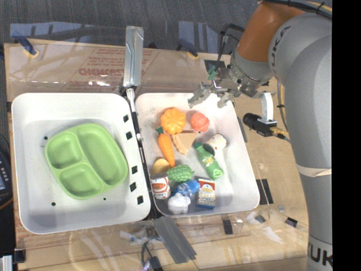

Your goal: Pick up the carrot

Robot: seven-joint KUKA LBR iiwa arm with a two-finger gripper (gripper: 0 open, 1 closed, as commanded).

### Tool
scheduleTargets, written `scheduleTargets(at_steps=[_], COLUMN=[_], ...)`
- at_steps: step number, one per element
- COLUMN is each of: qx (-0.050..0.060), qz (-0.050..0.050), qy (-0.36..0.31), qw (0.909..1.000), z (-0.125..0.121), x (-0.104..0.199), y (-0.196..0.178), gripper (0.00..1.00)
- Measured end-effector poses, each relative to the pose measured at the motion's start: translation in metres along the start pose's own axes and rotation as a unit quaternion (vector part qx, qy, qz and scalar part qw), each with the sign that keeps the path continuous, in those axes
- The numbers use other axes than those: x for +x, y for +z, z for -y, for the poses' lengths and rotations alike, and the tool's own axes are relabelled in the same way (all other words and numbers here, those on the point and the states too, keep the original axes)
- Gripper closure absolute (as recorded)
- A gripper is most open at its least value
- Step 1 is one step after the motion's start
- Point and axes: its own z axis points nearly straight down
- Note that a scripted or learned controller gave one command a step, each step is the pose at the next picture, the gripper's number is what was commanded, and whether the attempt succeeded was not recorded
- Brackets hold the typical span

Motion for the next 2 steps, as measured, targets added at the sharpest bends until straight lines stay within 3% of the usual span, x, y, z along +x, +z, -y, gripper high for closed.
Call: scheduleTargets(at_steps=[1,2], qx=[-0.002,0.0], qz=[0.001,0.0], qy=[0.036,0.033], qw=[0.9993,0.9994], z=[0.0001,0.0003], x=[0.0624,0.0636], y=[0.126,0.1164], gripper=[0.0,1.0])
